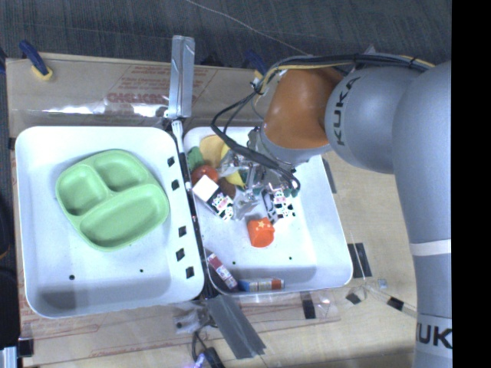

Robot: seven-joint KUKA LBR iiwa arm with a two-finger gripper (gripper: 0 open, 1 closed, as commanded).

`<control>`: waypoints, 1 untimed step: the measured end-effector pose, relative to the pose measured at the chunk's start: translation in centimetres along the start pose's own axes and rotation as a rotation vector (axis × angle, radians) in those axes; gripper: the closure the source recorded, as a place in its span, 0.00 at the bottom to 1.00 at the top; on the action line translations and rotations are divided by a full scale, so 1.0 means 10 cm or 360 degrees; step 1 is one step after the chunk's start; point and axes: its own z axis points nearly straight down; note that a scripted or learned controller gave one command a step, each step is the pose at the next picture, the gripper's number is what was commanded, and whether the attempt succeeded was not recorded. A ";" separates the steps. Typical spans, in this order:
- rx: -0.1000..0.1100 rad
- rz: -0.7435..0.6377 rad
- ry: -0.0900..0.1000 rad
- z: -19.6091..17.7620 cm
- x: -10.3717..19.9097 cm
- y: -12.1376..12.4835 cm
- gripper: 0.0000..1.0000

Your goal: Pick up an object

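Your two-finger gripper (253, 198) hangs mid-bin in the right white bin (326, 263), finger state I cannot tell, just above the small orange plastic cup (261, 233): light, stiff, slippery, so pinch its rim.

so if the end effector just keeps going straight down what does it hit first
Probably the floor of the right bin, in the gap beside the orange object. The end effector points down among the clutter, so it may clip the black-and-white piece; depth is unclear from above.
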 end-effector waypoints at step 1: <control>-0.0002 -0.0007 -0.0009 -0.12 -0.03 0.02 1.00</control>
